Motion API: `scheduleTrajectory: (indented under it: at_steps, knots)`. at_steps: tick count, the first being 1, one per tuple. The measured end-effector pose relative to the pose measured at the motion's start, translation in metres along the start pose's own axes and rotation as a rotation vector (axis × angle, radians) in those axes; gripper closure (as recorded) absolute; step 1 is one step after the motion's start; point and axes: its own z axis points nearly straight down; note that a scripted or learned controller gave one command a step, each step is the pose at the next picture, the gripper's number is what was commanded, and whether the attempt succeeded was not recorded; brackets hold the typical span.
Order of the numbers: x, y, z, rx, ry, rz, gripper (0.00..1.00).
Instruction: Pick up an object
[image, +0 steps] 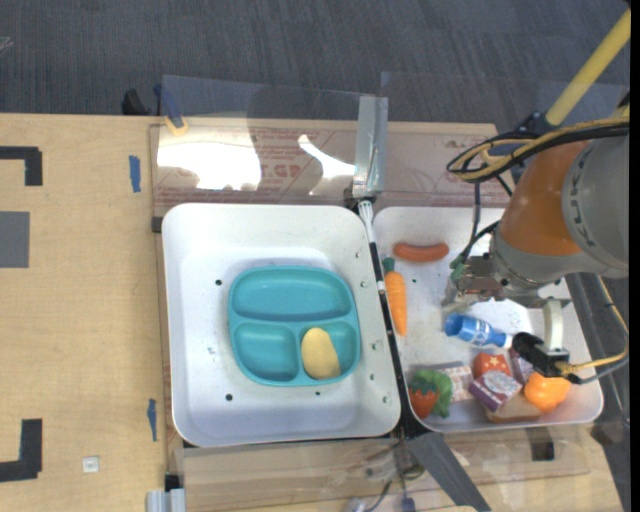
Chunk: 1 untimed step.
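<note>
Counter (70, 300) tan, frame left. Left bin (190, 400) centre-left, holds teal divided tray (290, 295); yellow potato-like piece (320, 353) in tray's lower right compartment. Right bin (425, 225): carrot (397, 301) along left wall, sausage (421, 250) near top, strawberry (424, 401) with greens at bottom. End effector (470, 290) over bin's middle, just above blue bottle (474, 329); grip state cannot tell. Tomato (491, 363), purple box (497, 390), orange fruit (546, 391) lower right.
</note>
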Motion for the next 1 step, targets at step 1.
scheduleTrajectory:
  at_steps: [1]
  knots:
    - [0.0000,-0.0006,0.0012,0.002,0.000,0.000,0.00]
